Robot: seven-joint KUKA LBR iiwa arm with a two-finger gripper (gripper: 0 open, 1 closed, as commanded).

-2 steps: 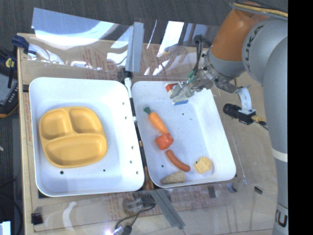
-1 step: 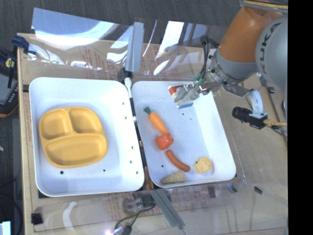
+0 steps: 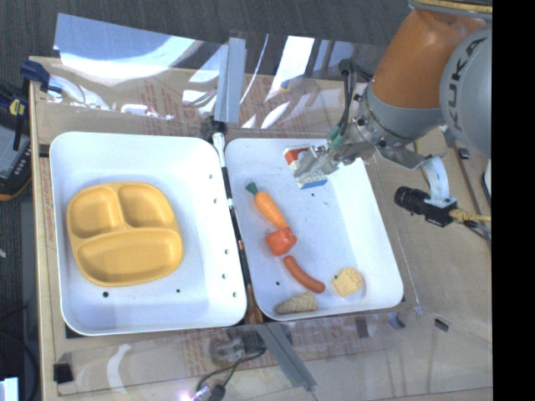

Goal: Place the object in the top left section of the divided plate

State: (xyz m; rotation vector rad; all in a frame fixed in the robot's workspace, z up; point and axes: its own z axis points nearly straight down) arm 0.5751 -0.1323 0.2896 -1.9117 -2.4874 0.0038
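Divided plate (image 3: 125,232): yellow, three sections, lying in the left bin (image 3: 201,299); top left section bare. Candidate objects, all in the right bin (image 3: 380,249): carrot (image 3: 269,207), red piece (image 3: 281,241), sausage (image 3: 303,275), corn cob (image 3: 349,282), pale pastry-like item (image 3: 297,304). All judged light, stiff, smooth toy food; the carrot is best gripped across its middle. End effector (image 3: 313,170): over the right bin's far edge, near a small red item (image 3: 294,154); opening and load cannot be told.

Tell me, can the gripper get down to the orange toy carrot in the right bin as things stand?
Probably yes. The orange toy carrot lies apart from the other toys in the right white bin, with nothing over it, and the gripper hovers above the same bin's far end.
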